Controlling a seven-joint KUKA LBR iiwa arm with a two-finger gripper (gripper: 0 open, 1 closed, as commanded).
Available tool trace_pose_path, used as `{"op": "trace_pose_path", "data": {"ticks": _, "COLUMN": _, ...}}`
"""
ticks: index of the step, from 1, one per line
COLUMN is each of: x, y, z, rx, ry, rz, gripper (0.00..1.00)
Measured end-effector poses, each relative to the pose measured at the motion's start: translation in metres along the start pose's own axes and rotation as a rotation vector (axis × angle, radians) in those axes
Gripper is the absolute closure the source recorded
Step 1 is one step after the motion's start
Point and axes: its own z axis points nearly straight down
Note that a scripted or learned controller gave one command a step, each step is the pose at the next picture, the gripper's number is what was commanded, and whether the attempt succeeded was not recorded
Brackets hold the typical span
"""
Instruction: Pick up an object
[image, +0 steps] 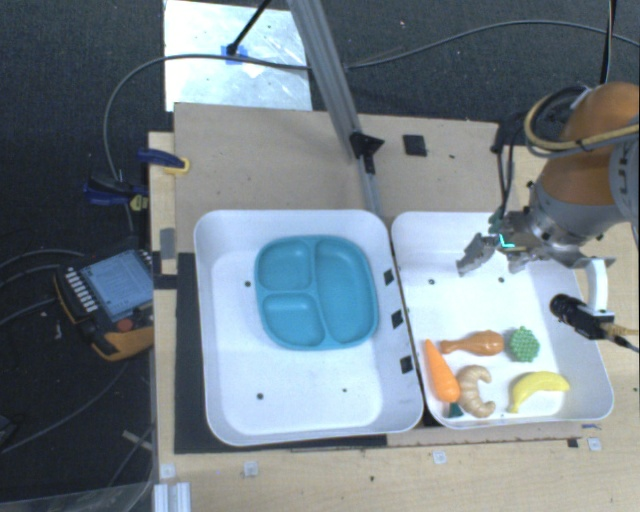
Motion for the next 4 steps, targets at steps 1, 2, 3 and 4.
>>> {"op": "trace_pose_path", "data": {"ticks": 1, "x": 0.0, "y": 0.0, "z": 0.0, "rx": -0.001, "ry": 0.0, "rz": 0.0, "gripper": 0.0}}
{"op": "trace_pose_path", "data": {"ticks": 2, "x": 0.0, "y": 0.003, "z": 0.041, "rx": 0.002, "ry": 0.0, "rz": 0.002, "gripper": 0.0}}
{"op": "trace_pose_path", "data": {"ticks": 3, "x": 0.005, "y": -0.001, "z": 0.102, "rx": 0.002, "ry": 0.0, "rz": 0.004, "gripper": 0.0}}
{"op": "trace_pose_path", "data": {"ticks": 4, "x": 0.005, "y": 0.001, "z": 0.108, "rx": -0.003, "ry": -0.001, "rz": 0.005, "gripper": 0.0}}
